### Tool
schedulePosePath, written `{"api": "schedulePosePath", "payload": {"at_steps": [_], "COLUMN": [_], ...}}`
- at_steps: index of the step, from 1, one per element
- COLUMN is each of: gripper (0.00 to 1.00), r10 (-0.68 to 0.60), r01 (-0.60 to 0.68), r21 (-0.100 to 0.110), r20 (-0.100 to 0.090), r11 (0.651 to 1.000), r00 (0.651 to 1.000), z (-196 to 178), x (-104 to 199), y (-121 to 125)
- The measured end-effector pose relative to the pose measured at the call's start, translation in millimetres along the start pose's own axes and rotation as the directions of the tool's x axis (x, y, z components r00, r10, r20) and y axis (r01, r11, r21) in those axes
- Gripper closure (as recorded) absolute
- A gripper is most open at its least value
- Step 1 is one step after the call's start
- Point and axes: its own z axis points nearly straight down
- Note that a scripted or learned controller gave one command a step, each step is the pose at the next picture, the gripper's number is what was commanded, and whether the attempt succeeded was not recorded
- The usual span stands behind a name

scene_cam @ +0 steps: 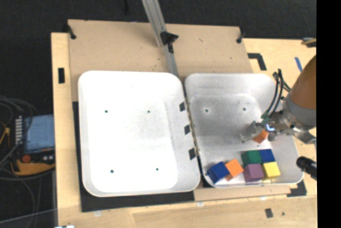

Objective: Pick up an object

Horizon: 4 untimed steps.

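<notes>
No legible text; gripper (259,133) over right bin (224,94).

Left white bin (133,131): shallow, rounded corners, seated on the tan bench board (154,46). An aluminium rail (152,6) runs from 12 o'clock down to the seam between bins, black clamp (169,38) fitted. At 9 o'clock, off the bench, a blue box (40,133) lies among cables (21,168) on dark floor.
</notes>
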Motion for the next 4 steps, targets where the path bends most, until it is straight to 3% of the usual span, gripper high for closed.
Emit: {"api": "schedulePosePath", "payload": {"at_steps": [1, 2, 4], "gripper": [0.0, 1.0, 1.0], "r10": [0.002, 0.008, -0.005], "r01": [-0.002, -0.008, 0.005], "r21": [0.0, -0.011, -0.013], "r20": [-0.001, 0.0, 0.003], "r11": [1.0, 1.0, 1.0], "r00": [1.0, 1.0, 1.0], "z": [57, 43, -77], "x": [8, 7, -5], "y": [-1, 2, 16]}}
